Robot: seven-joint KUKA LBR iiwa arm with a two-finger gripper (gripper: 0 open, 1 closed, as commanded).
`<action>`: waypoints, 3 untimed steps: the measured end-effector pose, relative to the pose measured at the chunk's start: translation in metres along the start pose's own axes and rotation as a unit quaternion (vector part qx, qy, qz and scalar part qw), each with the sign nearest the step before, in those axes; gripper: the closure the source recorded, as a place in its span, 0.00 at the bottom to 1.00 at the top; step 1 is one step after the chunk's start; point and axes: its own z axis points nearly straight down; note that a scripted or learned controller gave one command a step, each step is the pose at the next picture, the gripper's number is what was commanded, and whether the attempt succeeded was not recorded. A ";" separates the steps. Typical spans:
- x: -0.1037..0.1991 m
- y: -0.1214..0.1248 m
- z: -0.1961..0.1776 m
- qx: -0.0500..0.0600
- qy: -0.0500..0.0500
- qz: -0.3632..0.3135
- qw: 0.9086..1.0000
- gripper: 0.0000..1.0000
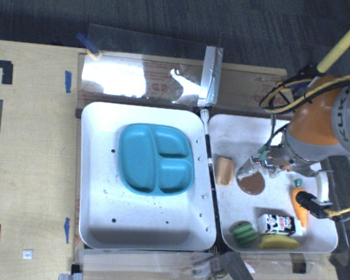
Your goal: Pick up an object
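Camera view: two white bins are seen side by side on the bench. The left bin (93, 178) is occupied by a blue divided plate (156, 159), lying flat near its middle.

The right bin (236, 132) is loaded with several small things. A tan cup (224, 170) is lying just beside the divider. A brown round piece (252, 183) is seen near the bin's middle. A carrot (300, 206) is placed toward the right wall. Along the near edge, a green vegetable (245, 232), a banana (278, 242) and a black-and-white carton (277, 223) are grouped close together, the carton touching the banana.

The arm (321, 121) is brought in from the right, over the right bin. The gripper (262, 161) is positioned just above the brown round piece, at its upper edge. Contact cannot be confirmed. Opening cannot be told from this angle. Nothing is seen held.
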 end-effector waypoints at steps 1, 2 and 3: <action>0.002 -0.017 0.020 -0.011 -0.003 -0.019 1.000 0.00; 0.000 -0.016 0.010 -0.013 -0.003 -0.017 1.000 1.00; 0.074 -0.008 -0.135 -0.013 -0.001 0.054 0.998 1.00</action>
